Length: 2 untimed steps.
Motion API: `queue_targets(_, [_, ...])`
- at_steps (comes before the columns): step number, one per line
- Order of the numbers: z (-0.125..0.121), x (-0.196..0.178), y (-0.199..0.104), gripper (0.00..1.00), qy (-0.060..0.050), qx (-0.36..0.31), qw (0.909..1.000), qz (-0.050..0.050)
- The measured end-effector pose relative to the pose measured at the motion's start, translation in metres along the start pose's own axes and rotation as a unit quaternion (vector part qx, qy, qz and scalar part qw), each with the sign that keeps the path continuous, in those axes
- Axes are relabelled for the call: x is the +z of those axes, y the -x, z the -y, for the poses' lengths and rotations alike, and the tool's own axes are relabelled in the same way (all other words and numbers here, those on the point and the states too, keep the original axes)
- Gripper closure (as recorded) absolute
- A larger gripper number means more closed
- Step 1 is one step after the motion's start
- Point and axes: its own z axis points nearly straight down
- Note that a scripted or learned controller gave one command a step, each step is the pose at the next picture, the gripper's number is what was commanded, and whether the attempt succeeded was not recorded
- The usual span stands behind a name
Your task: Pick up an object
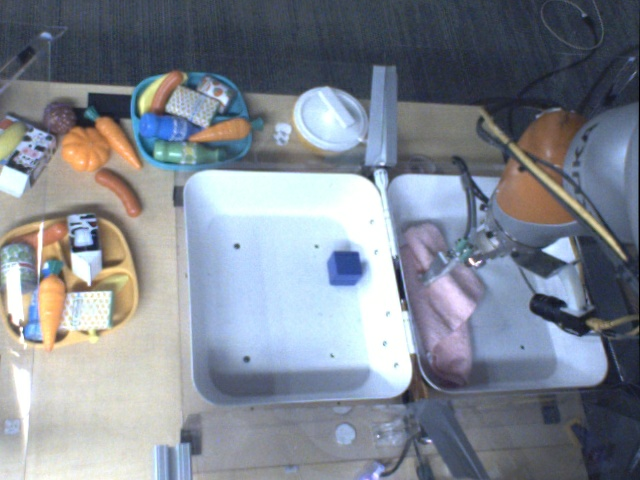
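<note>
A small blue cube (345, 267) lies near the middle of the left white bin (230, 368). A pink cloth (446, 320) is stretched along the left side of the right bin (570, 363). My gripper (441, 265) hangs low over the upper part of the pink cloth, reaching in from the right under the orange wrist band (530, 183). Its tip appears to touch or sit just above the cloth. The gripper stands well to the right of the blue cube, across the wall between the bins.
On the bench to the left sit a blue bowl of toy food (190, 120), a yellow plate of toy food (70, 283), loose toy vegetables (100, 148) and a white lidded cup (330, 118). Cables (570, 318) run over the right bin's right side.
</note>
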Motion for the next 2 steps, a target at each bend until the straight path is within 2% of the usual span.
queue_targets(1, [-0.003, -0.012, 0.000, 1.00, 0.003, -0.001, 1.0000, 0.001])
queue_targets(2, [-0.080, -0.094, -0.001, 1.00, -0.003, 0.011, 0.9999, -0.002])
